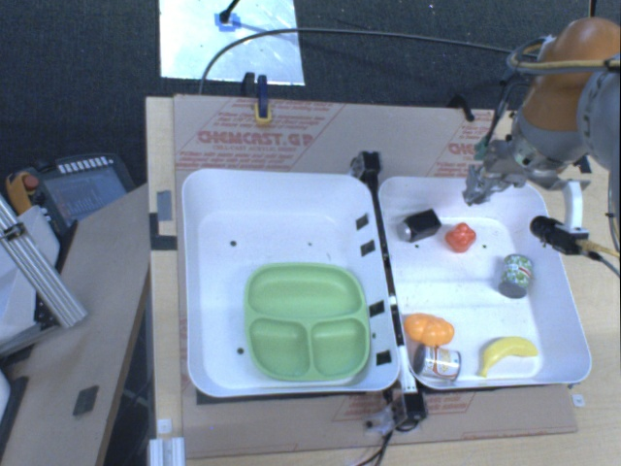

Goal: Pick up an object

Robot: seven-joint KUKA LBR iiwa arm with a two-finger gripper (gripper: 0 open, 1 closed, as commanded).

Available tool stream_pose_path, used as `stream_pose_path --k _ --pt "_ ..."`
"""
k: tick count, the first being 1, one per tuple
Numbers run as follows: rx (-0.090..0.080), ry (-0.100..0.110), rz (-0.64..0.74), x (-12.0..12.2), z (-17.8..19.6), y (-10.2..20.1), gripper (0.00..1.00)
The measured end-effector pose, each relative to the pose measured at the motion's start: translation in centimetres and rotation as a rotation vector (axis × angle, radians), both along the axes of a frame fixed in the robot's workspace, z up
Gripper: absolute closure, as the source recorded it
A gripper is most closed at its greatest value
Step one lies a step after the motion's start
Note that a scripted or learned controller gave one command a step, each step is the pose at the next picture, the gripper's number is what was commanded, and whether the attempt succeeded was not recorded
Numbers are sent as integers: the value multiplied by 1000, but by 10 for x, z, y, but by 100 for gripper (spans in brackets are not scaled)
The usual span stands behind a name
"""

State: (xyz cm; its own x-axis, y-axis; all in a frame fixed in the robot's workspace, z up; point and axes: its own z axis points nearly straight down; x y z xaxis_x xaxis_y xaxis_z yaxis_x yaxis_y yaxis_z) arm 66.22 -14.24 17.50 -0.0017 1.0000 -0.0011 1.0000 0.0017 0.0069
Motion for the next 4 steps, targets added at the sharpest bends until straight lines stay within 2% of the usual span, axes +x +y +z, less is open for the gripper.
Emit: stream_pose_path --k 1,2,3,4 --pt "-1 -1 -1 -7 56 -6 100" --pt "0 2 2 -6 71 -6 100" --pt "3 6 7 -22 62 48 100" --pt "3 6 7 -41 70 94 100"
